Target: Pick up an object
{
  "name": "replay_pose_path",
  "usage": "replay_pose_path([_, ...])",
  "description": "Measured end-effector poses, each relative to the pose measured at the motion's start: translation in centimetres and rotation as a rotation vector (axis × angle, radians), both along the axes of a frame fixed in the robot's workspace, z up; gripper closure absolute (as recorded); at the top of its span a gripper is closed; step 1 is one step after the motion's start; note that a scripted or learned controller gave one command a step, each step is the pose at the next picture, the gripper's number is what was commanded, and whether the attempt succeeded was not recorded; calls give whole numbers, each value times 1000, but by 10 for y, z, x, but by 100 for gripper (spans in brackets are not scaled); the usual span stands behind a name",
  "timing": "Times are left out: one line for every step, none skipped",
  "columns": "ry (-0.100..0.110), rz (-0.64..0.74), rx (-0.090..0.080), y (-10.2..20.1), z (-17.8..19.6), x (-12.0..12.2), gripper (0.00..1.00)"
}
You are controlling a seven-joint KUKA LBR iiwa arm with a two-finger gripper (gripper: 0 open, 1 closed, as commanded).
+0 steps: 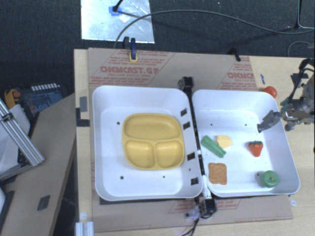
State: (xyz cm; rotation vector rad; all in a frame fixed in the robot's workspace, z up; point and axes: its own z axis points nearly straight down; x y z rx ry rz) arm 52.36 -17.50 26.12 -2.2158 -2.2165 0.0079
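Reaching in from the right, the gripper (268, 121) hovers over the right bin (236, 100), grasping nothing; whether it is released or clenched I cannot tell. A strawberry (255, 148) lies just below it, near a green block (212, 146). Approach step, judged early; next it must descend onto one object

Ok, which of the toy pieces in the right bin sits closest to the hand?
The red strawberry-like piece. It lies just below the hand near the bin's right side; the green round piece, yellow piece, green stick and brown square lie farther off.
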Motion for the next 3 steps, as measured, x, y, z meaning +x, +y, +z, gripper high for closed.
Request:
replay_pose_path([-10,3,-2,0,6,2,0])
replay_pose_path([-7,2,-1,10,-41,4,0])
replay_pose_path([-5,1,0,13,-104,4,0])
